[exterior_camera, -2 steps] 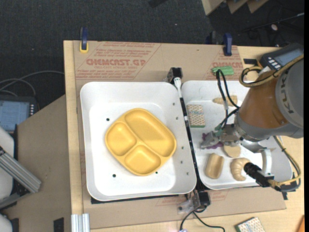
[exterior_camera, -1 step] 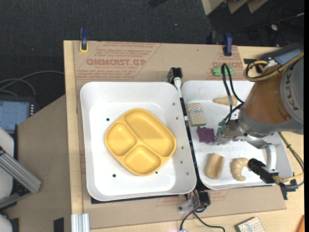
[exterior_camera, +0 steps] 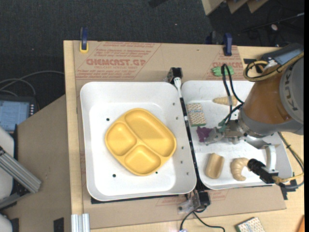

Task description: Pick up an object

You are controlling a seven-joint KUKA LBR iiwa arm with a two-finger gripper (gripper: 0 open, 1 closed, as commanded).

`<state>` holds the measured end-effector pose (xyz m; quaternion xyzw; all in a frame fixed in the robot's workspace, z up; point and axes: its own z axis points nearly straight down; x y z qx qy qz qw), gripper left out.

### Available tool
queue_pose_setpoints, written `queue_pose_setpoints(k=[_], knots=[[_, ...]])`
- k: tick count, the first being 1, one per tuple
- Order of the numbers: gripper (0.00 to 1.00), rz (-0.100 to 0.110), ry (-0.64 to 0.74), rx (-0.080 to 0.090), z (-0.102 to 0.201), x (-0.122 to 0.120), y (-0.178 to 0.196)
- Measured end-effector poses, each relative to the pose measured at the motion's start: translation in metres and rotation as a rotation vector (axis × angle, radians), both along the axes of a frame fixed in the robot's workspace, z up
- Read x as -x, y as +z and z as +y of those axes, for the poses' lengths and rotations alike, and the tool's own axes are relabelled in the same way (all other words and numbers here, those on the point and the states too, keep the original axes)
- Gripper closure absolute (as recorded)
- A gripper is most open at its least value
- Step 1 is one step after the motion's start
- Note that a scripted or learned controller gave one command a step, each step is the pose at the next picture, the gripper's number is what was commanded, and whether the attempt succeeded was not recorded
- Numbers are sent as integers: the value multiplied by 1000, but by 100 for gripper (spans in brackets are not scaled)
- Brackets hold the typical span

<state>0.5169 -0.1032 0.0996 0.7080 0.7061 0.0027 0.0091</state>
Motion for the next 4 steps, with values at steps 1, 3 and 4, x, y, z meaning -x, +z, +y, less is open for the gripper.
queue_pose_setpoints(k=[1,3,4], knots=[[0,10,5,-6,-18,-95,-15],[0,25,-2,-9,-16,-45,-16],[0,26,-1,-12,-7,28,-16]])
